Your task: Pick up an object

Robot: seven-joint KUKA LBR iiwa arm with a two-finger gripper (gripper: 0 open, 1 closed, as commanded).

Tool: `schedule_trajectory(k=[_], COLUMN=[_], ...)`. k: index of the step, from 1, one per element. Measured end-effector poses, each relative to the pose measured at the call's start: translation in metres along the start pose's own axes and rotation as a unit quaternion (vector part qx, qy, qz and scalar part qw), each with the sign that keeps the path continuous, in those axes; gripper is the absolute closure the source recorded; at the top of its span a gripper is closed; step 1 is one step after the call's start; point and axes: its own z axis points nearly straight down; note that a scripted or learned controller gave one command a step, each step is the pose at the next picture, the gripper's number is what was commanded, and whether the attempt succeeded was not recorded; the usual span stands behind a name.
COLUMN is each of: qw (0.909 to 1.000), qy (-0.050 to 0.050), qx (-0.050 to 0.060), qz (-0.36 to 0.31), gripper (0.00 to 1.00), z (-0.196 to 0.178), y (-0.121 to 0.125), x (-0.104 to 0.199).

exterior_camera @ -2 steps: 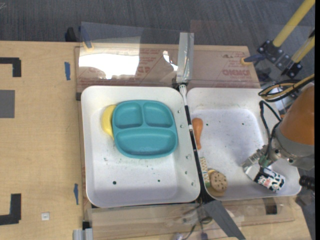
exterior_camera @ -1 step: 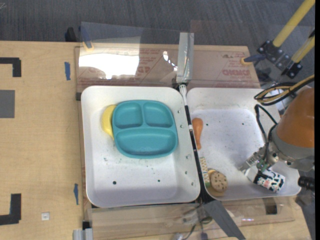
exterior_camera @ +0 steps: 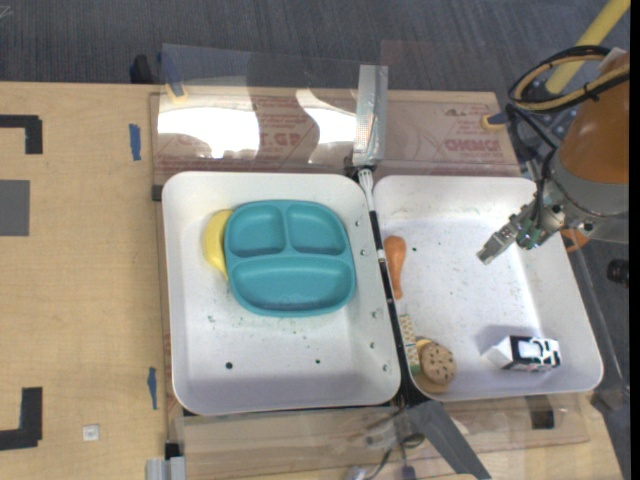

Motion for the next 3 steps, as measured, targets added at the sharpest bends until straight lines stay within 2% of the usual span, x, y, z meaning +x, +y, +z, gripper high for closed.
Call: schedule_trajectory(k=[1,2,3], qw=[0.9814,0.9441,0.8544], qy=[-0.001,0.008,0.002], qx=[0.002,0.004,0.0], qz=[-0.192,-0.329,-0.52], gripper=[1.0,1.0,1.0], z=[-0.075,0.045,0.133], y=[-0.023,0.005,0.017], x=[-0.059,-0.029,-0.049])
